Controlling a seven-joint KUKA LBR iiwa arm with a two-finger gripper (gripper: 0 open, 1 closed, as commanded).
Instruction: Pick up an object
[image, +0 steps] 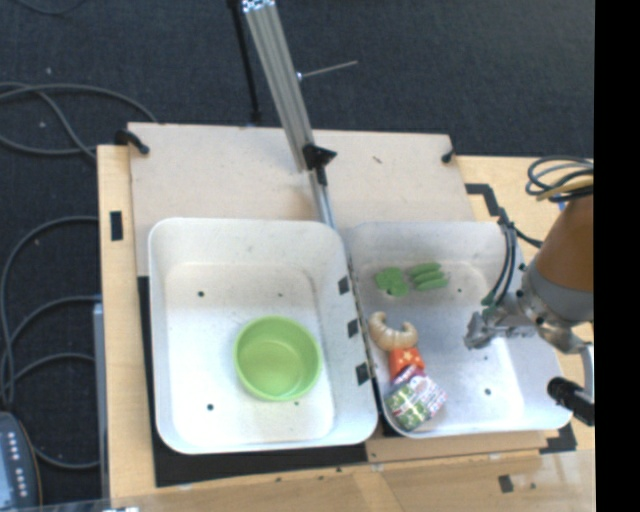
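Left of your gripper (480, 333), near it, sit the orange-and-green packet (410, 388), tan curved piece (390, 331) and green toy (410, 279), all lying loose. Can't tell its finger state. Farther left, green bowl (277, 358).

The counter (250, 165) carries two shallow white bins side by side, touching: the left bin (180, 260) and the right bin (470, 240). A pale board covers its far part.

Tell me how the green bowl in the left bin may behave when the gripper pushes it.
The green bowl looks like thin plastic, so it is probably light and would slide on the smooth left bin. It sits upright and wide, so tipping seems unlikely. Its round rim may slip off a finger.
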